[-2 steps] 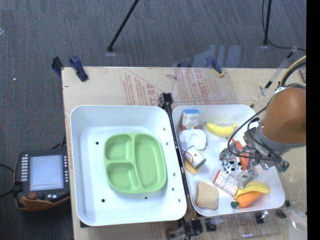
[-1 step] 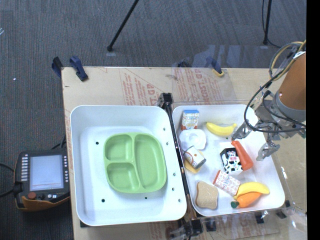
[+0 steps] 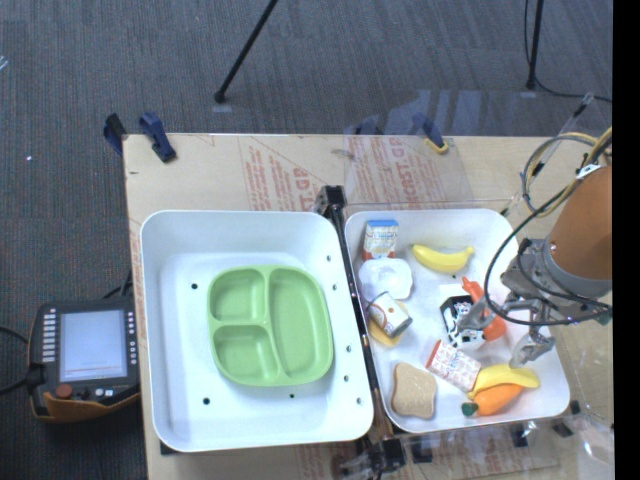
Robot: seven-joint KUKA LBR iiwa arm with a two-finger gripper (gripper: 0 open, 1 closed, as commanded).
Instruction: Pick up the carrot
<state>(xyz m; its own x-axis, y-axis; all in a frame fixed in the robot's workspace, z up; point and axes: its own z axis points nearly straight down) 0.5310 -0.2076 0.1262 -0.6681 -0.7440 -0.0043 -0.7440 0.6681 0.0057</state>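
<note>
Hanging over the right bin [image 3: 545, 230], my claw [image 3: 520, 336] sits near that bin's right wall, with my arm [image 3: 585, 233] coming in from that side. From this slanted overhead camera I cannot tell whether the claw is apart or together, and I see nothing caught in it.

The carrot [image 3: 493, 398] lies flat in the right bin's front right corner, orange with a small green top pointing toward the bin's middle. It is just in front of a yellow banana [image 3: 505, 377], touching or nearly touching it, and apart from my claw, which is just behind the pair. A slice of bread [image 3: 414, 391] rests along the front edge, well to the carrot's left. The left bin [image 3: 165, 243] carries a green divided plate [image 3: 270, 325].

By my reckoning the pick is not yet done: the carrot rests on the bin floor, ungripped. Left to do are lining up over it, descending, closing and lifting, and the crowding banana could spoil the grasp.
</note>
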